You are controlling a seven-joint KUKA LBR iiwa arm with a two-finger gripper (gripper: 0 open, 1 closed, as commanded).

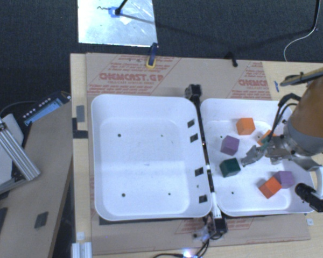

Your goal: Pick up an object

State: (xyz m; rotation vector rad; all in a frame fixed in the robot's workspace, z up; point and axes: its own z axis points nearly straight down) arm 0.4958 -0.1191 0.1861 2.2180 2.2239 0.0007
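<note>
The tool (pixel 251 157), grip state unclear, hovers just right of the green block (pixel 230 167).

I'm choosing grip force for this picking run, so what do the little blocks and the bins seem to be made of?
The orange block, purple block and dark green block look like painted wood or dense foam: matte, solid colour, crisp edges, though the picture can't settle which. The right bin and left bin look like thin moulded plastic, smooth white with rounded corners.
</note>
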